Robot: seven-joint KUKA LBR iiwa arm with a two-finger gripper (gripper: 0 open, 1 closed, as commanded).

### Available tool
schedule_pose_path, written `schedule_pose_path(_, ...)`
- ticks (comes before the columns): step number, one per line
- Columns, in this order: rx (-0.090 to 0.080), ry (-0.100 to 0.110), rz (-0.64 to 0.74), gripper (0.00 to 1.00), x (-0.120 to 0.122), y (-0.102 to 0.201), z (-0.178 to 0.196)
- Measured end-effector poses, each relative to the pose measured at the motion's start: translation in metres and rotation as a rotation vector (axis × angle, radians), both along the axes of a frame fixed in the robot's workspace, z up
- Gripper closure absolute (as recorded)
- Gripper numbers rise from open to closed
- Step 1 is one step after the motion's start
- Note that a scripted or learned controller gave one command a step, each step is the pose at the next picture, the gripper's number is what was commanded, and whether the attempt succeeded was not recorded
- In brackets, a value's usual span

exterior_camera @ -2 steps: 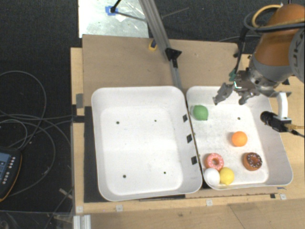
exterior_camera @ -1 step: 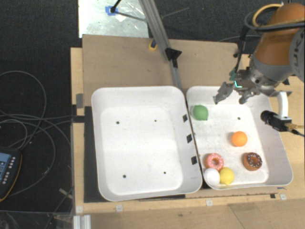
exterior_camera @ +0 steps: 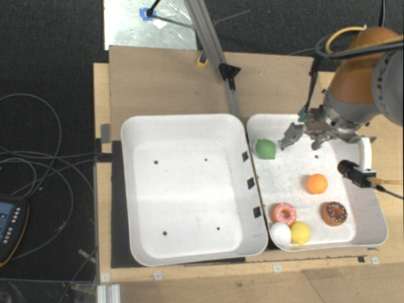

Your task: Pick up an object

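Nearest me in the right bin (exterior_camera: 379, 229) I see a white ball (exterior_camera: 280, 234), yellow ball (exterior_camera: 301, 233), pink doughnut (exterior_camera: 284, 213) and chocolate doughnut (exterior_camera: 334, 213), then an orange ball (exterior_camera: 317, 184). Farther back, my gripper (exterior_camera: 304, 140) hangs with fingers spread apart, holding nothing, just right of the green ball (exterior_camera: 266, 149) at the bin's far-left corner.

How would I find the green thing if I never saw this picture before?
Look at the right-hand white bin, the one with all the toys in it. Go to its far left corner, near the wall it shares with the other bin: the small green ball sits there alone, just left of the robot's claw. It is the only green thing; the doughnuts and other balls lie nearer the front.
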State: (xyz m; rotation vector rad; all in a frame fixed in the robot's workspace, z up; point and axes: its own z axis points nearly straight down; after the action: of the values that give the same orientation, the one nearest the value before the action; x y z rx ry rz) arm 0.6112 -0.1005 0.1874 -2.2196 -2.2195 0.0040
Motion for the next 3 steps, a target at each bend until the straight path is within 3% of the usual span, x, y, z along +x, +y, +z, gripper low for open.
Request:
schedule_pose_path(2,0.0,0.0,0.001,0.0,0.006,0.007,-0.099)
schedule_pose_path(3,0.0,-0.006,0.0,1.0,0.008,0.006,-0.086)
